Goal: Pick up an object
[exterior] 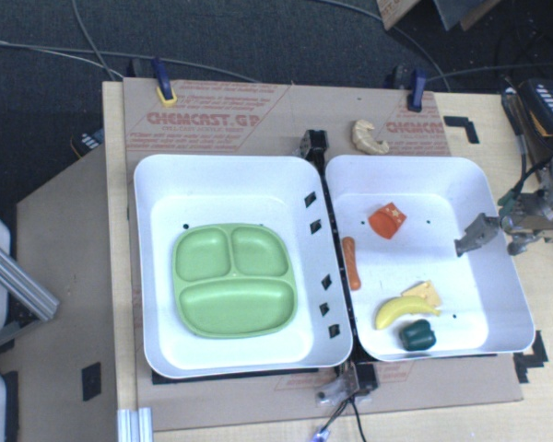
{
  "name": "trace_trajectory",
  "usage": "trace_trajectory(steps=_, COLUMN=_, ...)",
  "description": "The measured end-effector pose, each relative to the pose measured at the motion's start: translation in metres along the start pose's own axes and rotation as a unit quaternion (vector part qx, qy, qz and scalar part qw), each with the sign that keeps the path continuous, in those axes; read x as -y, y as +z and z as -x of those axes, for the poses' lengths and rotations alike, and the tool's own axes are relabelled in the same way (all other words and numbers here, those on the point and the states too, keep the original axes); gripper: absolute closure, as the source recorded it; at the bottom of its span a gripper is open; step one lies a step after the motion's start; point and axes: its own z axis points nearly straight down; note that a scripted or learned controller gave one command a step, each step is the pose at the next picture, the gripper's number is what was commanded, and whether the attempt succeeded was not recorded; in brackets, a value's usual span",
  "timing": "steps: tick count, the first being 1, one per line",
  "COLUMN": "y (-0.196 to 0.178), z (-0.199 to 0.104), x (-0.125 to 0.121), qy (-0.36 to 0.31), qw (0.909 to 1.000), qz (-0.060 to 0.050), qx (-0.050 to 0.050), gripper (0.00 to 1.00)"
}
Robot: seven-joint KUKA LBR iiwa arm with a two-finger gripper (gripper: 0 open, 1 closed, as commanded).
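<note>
The right bin (pixel 461 178) holds several small objects. A red block (pixel 387 221) lies near its middle, and an orange sausage-shaped piece (pixel 350 262) lies along its left wall. Toward the front sit a yellow banana (pixel 398 311), a pale yellow wedge (pixel 426 293) and a dark green object (pixel 417 336), close together. My gripper (pixel 479 234) reaches in over the bin's right wall, well to the right of the red block and above the banana group. Nothing shows in its grasp.
The left bin (pixel 157 191) carries a green divided plate (pixel 234 280). A beige lump (pixel 370 136) lies on the board behind the right bin. Blue clamps (pixel 164 82) hold the board's far edge. Cables run across the dark floor behind.
</note>
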Motion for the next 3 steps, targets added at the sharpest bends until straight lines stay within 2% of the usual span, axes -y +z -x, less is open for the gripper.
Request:
trace_trajectory(steps=1, y=-0.006, z=0.0, x=-0.002, qy=-0.002, qw=1.0, qz=0.006, qx=0.002, gripper=0.0)
trace_trajectory(steps=3, y=0.106, z=0.011, x=-0.005, qy=-0.001, qw=1.0, qz=0.003, qx=0.001, gripper=0.0)
